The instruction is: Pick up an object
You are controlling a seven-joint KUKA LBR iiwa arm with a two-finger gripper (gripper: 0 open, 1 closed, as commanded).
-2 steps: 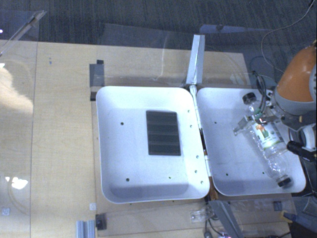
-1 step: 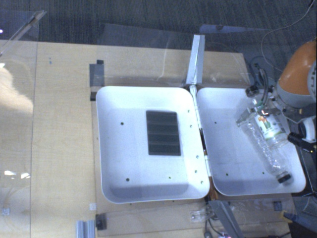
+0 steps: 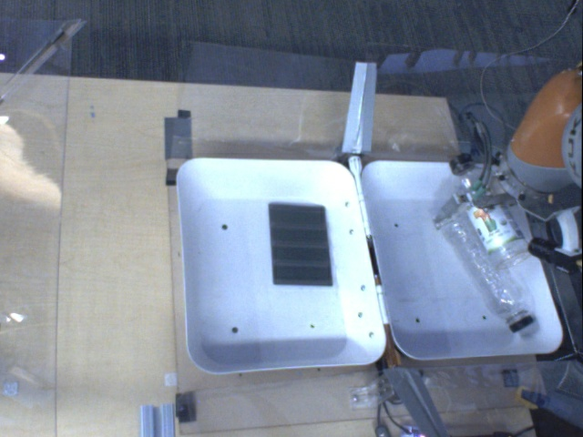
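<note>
On the bench [image 3: 109,271], two shallow white bins sit side by side, their inner rims touching along the middle. Within the left bin [image 3: 209,335] lies a dark rectangular ribbed block [image 3: 301,244], flat on the floor of the bin and near its centre, well apart from every wall. Inside the right bin [image 3: 419,326] a clear plastic bottle [image 3: 483,258] lies on its side, slanting from the bin's far right part down toward its near right corner; its dark cap [image 3: 520,321] points at that near corner, and a green and white label wraps the upper part of the body. At the bench's right edge the grey arm with its orange band [image 3: 547,130] comes in over the far right corner of the right bin. Its end effector [image 3: 475,185] sits just above the upper end of the bottle, at or very near the crumpled plastic there. Whether it is open or closed I cannot tell, as the parts blur into the bottle's clear plastic.
</note>
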